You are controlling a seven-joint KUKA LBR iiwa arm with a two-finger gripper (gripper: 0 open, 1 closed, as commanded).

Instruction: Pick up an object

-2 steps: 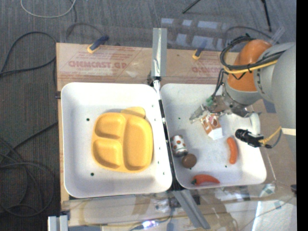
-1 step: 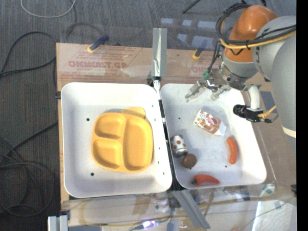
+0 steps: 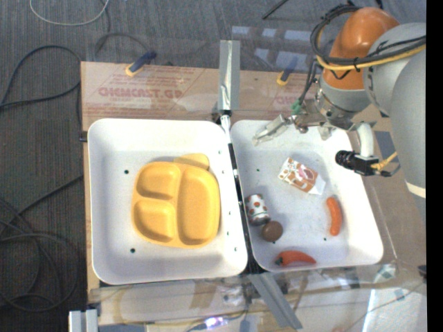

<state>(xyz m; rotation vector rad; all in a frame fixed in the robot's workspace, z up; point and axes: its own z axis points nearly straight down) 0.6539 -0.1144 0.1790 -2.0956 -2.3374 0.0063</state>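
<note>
The right bin [image 3: 360,251] holds several small objects. A red and white packet [image 3: 301,175] lies near its middle. By the bin's left wall there is a small red and white can [image 3: 257,208] with a brown ball [image 3: 272,231] just in front of it. An orange sausage-shaped piece [image 3: 335,215] lies towards the right side, and a red pepper-shaped piece [image 3: 295,258] sits at the front wall. My gripper [image 3: 297,124] hangs over the far edge of the right bin, behind the packet and apart from every object.
The left bin [image 3: 104,185] contains a yellow compartment tray [image 3: 178,203]. A metal divider bar [image 3: 227,81] stands behind the two bins. The arm's orange band [image 3: 356,43] and grey body fill the upper right. Cables lie on the floor to the left.
</note>
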